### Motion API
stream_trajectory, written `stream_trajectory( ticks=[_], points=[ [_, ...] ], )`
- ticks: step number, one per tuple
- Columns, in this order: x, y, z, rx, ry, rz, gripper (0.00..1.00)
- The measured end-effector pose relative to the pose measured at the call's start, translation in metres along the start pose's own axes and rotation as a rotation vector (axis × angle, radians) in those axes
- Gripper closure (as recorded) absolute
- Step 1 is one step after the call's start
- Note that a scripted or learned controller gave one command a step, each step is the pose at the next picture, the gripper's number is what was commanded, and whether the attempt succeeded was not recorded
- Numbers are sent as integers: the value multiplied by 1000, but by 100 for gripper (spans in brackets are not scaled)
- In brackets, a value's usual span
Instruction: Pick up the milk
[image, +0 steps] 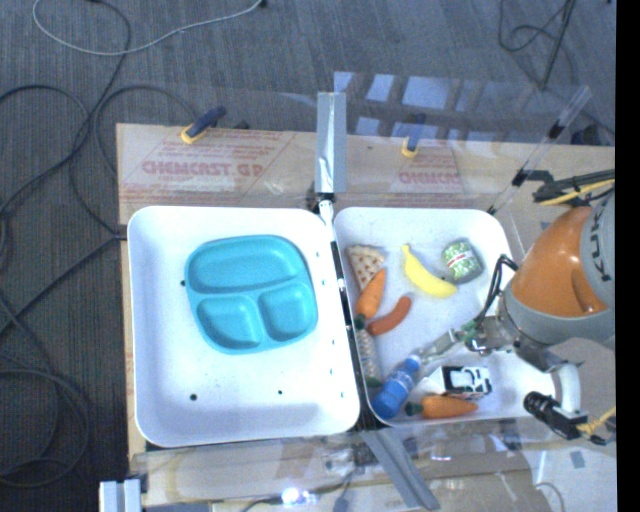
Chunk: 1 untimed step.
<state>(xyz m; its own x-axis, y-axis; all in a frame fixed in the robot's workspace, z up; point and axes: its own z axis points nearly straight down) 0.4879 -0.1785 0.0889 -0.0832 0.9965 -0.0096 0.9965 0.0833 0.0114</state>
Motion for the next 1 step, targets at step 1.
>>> stream_trajectory(
  ticks=[1],
  points=[
    [-29,-1,0,3,13,-46,0]
  ],
)
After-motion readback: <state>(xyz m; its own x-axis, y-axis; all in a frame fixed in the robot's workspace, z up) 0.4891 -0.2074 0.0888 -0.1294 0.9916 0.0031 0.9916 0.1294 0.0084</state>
